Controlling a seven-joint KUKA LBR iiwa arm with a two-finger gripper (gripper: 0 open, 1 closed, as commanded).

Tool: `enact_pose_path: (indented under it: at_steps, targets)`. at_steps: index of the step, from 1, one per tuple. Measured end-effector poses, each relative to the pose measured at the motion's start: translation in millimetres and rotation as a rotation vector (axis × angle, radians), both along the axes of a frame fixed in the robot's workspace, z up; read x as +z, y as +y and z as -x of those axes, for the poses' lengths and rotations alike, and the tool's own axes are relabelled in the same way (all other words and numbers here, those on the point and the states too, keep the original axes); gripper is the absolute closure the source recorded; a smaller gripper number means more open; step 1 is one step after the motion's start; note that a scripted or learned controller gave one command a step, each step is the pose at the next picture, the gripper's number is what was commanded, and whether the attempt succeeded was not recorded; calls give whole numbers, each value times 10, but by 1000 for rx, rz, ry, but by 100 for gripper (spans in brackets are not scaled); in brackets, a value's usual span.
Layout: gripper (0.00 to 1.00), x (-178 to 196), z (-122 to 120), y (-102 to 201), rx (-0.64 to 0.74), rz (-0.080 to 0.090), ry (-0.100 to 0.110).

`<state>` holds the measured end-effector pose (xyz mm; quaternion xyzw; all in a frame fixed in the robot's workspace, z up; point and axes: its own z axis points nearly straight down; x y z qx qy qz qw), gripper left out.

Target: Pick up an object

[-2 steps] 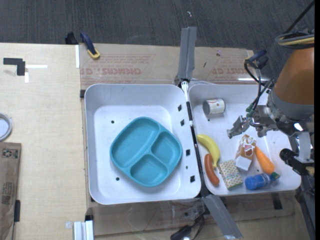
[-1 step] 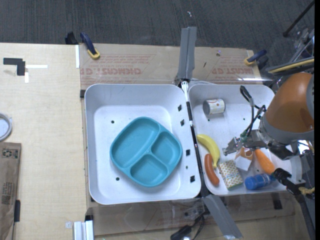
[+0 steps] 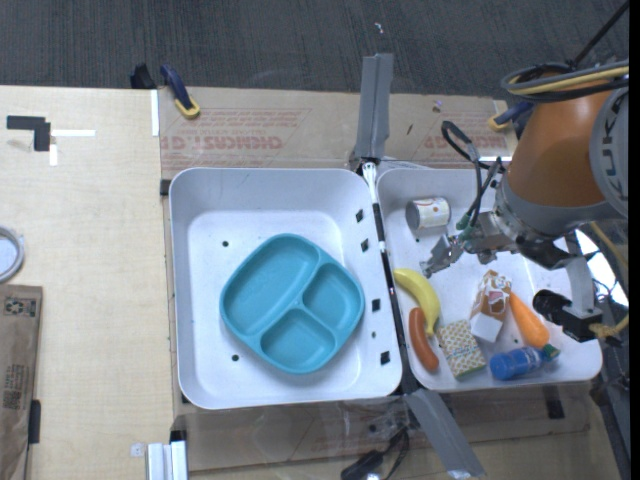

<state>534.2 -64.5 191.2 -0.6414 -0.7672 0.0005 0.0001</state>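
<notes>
Two shallow white bins sit side by side on the worktop. The left bin (image 3: 190,268) holds a blue divided plate (image 3: 292,303) with three compartments, lying near the bin's middle and turned at an angle to its walls.

The right bin (image 3: 590,368) carries the small things. A white cylindrical cup with a label (image 3: 429,213) lies on its side near the far-left corner. A banana (image 3: 420,293) curves along the left wall, and a red sausage-shaped toy (image 3: 423,340) lies just beside it toward the near edge, the two touching or almost so. Next to the sausage a yellowish speckled sponge block (image 3: 460,349) lies tilted. A brown and white carton-like packet (image 3: 491,308) stands just beyond the sponge, with an orange carrot (image 3: 528,322) at its right. A blue bottle (image 3: 518,363) lies on its side by the near wall, below the carrot.

The arm enters from the right, its orange band (image 3: 560,148) over the bin's far-right part. The gripper (image 3: 452,253) hangs over the bin's middle, between the cup and the banana and above the packet. Its fingers (image 3: 438,261) stand apart, released, with nothing between them, and they point toward the bin's left wall. Whether the tips touch the bin floor cannot be told.
</notes>
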Motion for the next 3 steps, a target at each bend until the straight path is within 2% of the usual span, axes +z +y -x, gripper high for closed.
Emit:
enact_pose_path:
  at_steps: [1, 2, 3]
  targets:
    - [0, -805, 374, -313, -10, 1, -25]
    - [0, 3, 209, -185, 96, 0, -1]
    - [0, -882, 290, -462, 117, 0, -1]
